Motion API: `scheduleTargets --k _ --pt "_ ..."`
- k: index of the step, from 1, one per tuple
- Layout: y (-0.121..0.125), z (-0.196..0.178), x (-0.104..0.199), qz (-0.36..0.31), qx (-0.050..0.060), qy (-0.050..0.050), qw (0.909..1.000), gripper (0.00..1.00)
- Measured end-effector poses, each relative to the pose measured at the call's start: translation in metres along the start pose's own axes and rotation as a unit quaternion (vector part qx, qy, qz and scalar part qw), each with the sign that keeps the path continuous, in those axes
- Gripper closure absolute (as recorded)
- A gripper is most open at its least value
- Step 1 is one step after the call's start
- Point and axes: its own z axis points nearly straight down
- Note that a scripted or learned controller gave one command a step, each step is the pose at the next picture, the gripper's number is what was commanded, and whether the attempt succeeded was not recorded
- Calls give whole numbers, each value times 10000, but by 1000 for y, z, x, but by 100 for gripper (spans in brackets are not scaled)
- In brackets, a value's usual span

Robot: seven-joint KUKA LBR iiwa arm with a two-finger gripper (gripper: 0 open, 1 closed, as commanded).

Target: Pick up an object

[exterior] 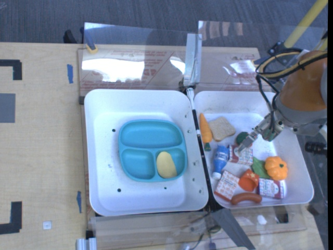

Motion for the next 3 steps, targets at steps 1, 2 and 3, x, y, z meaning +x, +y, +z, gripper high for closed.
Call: scheduleTargets --k 1,2,3 --pt "41 17 1 810 0 6 9967 0" --pt "43 3 -2 816 -35 -35 9967 100" --pt "118 -85 28 1440 -14 8 9896 100"
